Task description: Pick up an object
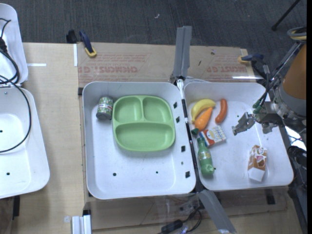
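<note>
The metal two-finger gripper (242, 124) hovers over the right white bin (234, 179); whether its fingers are apart or together cannot be told. Left of it lie a yellow banana (201, 106), orange carrot (204, 118), red sausage (222, 110) and green bottle (204, 157). A small carton (257, 163) stands near right.

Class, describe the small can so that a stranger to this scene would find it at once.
Start at the left white bin, which holds a green divided plate. The small can lies just left of that plate's upper corner, near the bin's left wall. It is the lone cylinder there, with a greenish patterned label.
</note>
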